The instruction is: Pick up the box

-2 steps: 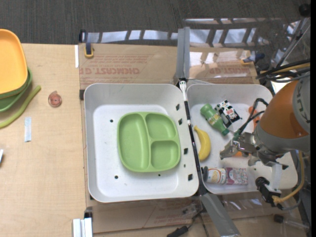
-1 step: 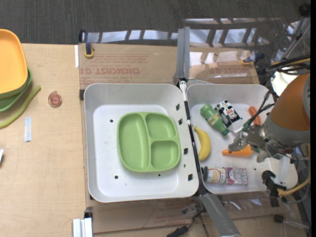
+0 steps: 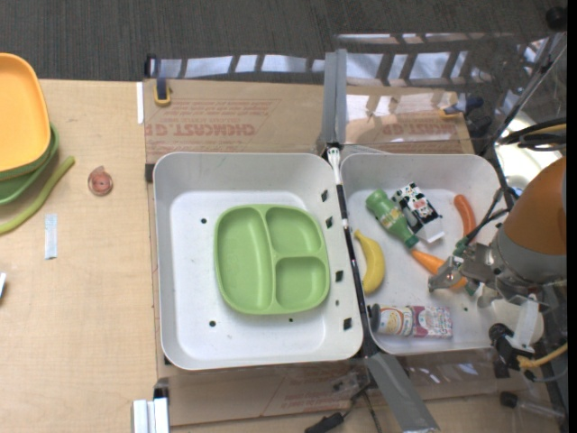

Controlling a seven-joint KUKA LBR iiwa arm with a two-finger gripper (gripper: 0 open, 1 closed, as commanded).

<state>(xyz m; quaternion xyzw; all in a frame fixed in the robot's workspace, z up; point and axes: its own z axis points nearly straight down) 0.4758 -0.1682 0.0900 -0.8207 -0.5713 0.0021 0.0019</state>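
Observation:
A small black-and-white patterned box (image 3: 420, 208) lies near the back of the right bin (image 3: 482, 168), next to a green bottle (image 3: 390, 213). A flat pink-and-white carton (image 3: 415, 321) lies along the bin's front wall. My gripper (image 3: 453, 276) hangs low at the right side of this bin, over the end of an orange carrot (image 3: 427, 261). It is well right of and in front of the patterned box and above the carton's right end. Neither box is in the gripper.
A banana (image 3: 370, 262) lies at the right bin's left wall, and a second carrot (image 3: 464, 215) lies at the right. The left bin (image 3: 180, 332) holds a green divided plate (image 3: 271, 260). Orange and green plates (image 3: 20, 124) sit on the far-left bench.

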